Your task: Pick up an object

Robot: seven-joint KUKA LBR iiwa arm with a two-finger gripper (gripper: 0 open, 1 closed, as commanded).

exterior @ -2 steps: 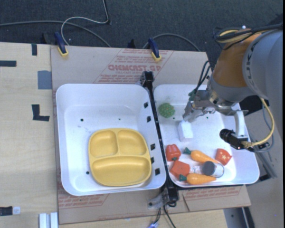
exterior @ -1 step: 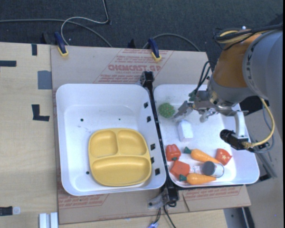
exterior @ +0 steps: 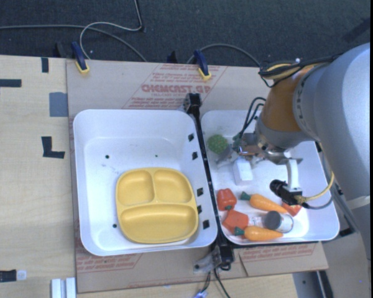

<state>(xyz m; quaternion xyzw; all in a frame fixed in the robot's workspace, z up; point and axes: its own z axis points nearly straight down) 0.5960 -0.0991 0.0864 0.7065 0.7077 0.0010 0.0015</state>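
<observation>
The right bin [exterior: 320, 231] holds several toy foods. A green broccoli piece [exterior: 217, 143] lies near its upper left corner. Lower down are a red pepper [exterior: 225, 198], a red-orange piece [exterior: 235, 220], two orange carrots [exterior: 266, 202] [exterior: 262, 233] and a grey cylinder [exterior: 275, 221]. My gripper [exterior: 238, 161] reaches down into this bin just right of the broccoli and above the red pepper. The wrist and its orange band [exterior: 285, 107] hide the bin's upper middle. Nothing shows as held.
The left bin [exterior: 90, 135] carries a yellow three-part plate [exterior: 156, 205] in its lower half. A black divider [exterior: 202, 166] runs between the bins. Cables [exterior: 112, 27] and two blue-yellow clamps [exterior: 81, 58] [exterior: 201, 66] sit at the cardboard's far edge.
</observation>
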